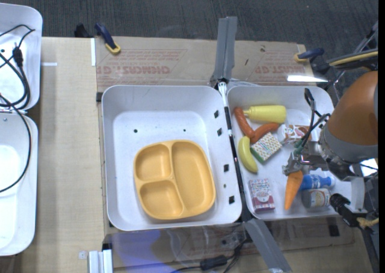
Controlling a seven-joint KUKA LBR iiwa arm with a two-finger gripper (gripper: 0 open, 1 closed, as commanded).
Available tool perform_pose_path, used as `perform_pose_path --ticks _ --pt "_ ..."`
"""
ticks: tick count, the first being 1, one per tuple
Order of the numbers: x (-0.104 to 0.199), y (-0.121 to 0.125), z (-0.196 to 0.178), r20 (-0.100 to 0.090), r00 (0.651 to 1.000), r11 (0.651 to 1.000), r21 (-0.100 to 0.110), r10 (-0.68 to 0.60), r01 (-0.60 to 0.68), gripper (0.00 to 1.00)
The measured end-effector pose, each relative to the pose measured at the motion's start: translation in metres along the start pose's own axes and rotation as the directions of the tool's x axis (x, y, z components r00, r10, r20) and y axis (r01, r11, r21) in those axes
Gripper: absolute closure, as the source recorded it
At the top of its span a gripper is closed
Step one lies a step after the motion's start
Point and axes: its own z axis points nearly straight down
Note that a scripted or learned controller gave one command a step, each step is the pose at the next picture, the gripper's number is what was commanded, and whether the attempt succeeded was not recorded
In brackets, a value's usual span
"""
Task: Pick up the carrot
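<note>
The carrot [292, 190] is orange and lies in the right bin [274, 94] near its front edge, thick end up and tip pointing toward the front. My gripper [299, 162] hangs right over the carrot's thick end, at or just above it. The arm's grey body and orange band reach in from the right and hide part of the bin's right side.
Close around the carrot are a blue bottle [317, 180], a can [314, 198] and a red-and-white box [261, 195]. Further back lie a banana [246, 154], a green box [266, 147], sausages [242, 121] and a mustard bottle [267, 113]. The left bin holds a yellow divided plate [174, 178].
</note>
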Motion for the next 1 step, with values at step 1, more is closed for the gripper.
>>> perform_pose_path --ticks 1 --pt "0.0741 -0.0056 -0.1176 0.000 0.869 0.869 0.003 -0.495 0.495 1.00"
